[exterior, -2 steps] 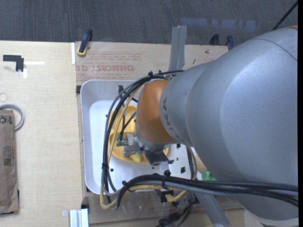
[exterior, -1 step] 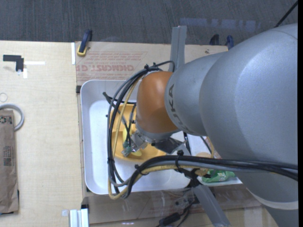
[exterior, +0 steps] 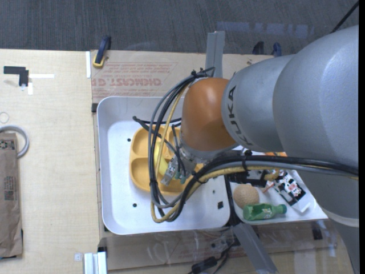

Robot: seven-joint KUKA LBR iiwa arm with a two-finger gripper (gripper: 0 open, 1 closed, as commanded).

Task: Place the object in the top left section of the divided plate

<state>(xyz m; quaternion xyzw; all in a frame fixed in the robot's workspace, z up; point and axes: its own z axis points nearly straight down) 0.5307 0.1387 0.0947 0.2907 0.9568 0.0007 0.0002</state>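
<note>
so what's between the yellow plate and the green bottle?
In the camera view: white bin floor, dangling cables, then the bins' rims between plate and bottle.

One fixed cam, high above bench, looking down at a slant on both white bins. Arm (exterior: pixel 285 101) enters from frame right, close under lens, hiding much of left bin (exterior: pixel 114 170) w/ yellow divided plate (exterior: pixel 140 164).

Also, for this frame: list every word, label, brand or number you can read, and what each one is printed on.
"KUKA": on the grey arm, only partly readable at this angle.
Red print on the cardboard sheet: upside down, too blurred to read.
Printing on the brown paper bag: too small.
Label on the green bottle: unreadable.
</note>
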